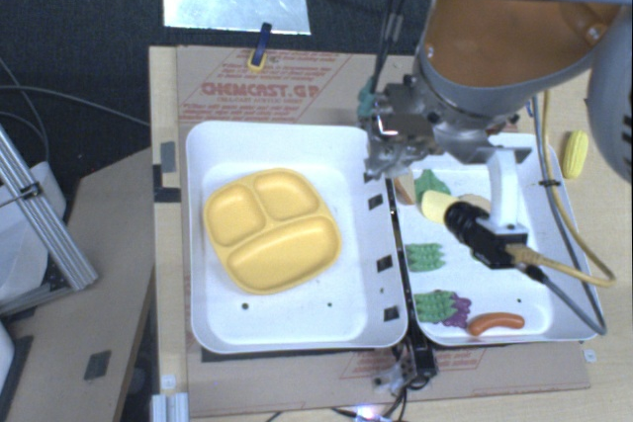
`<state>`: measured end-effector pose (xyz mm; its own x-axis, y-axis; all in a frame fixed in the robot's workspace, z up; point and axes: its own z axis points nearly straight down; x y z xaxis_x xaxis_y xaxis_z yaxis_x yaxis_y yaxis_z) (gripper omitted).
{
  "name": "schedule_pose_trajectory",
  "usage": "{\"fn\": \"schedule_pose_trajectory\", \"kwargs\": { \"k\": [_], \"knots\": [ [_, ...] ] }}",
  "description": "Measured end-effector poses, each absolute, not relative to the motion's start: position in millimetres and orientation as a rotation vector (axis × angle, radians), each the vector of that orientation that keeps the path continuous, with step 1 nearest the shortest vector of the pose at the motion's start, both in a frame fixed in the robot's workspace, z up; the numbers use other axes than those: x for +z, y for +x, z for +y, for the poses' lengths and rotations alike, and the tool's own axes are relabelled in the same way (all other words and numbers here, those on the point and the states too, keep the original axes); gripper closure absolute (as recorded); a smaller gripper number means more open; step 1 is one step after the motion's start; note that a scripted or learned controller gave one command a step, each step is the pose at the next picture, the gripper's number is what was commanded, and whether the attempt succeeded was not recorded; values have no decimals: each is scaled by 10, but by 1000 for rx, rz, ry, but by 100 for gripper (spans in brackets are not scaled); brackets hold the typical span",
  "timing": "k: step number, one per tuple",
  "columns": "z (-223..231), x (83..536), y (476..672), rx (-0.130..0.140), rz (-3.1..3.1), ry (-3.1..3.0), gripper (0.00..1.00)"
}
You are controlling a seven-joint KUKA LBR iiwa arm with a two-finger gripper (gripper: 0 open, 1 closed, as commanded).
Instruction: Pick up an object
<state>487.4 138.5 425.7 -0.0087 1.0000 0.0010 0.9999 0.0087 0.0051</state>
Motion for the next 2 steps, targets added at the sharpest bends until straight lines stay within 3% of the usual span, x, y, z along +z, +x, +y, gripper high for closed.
{"fn": "schedule_pose_trajectory", "kwargs": {
  "k": [2],
  "knots": [
    [1382,4475,4888,12,2239,2195,100]
  ]
}}
